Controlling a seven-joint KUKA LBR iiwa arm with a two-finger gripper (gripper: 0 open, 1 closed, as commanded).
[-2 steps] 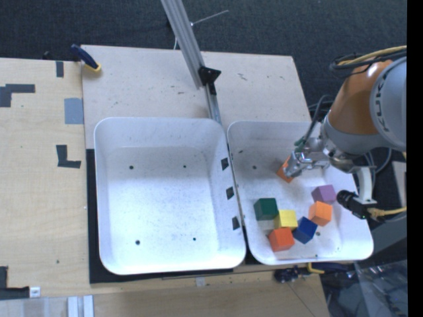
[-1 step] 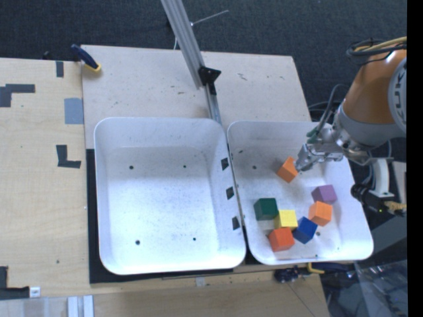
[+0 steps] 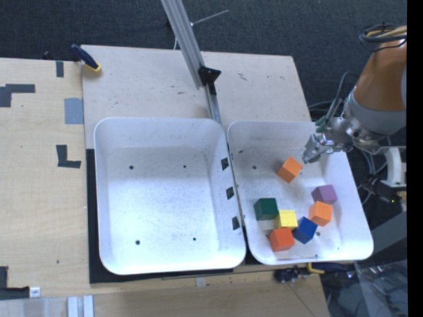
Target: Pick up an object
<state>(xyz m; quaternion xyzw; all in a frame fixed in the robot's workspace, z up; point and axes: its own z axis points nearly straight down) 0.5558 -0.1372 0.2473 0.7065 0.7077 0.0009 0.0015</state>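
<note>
An orange block [image 3: 289, 169] lies tilted in the upper middle of the right bin [image 3: 344, 240]. My gripper [image 3: 312, 152] hangs just above and to the right of it, over the bin's far right side, a short gap away from the block. Toward the bin's near end sit a green block [image 3: 266, 208], a yellow block [image 3: 287, 218], a red-orange block [image 3: 281, 239], a blue block [image 3: 305, 230], another orange block [image 3: 320, 212] and a purple block [image 3: 324, 193], packed close together.
The left bin [image 3: 106, 177] stands beside the right one, sharing a raised middle rim. A slanted metal pole [image 3: 192, 48] rises from the bench behind the bins. A small yellow and blue tool [image 3: 86, 57] lies at the bench's far left.
</note>
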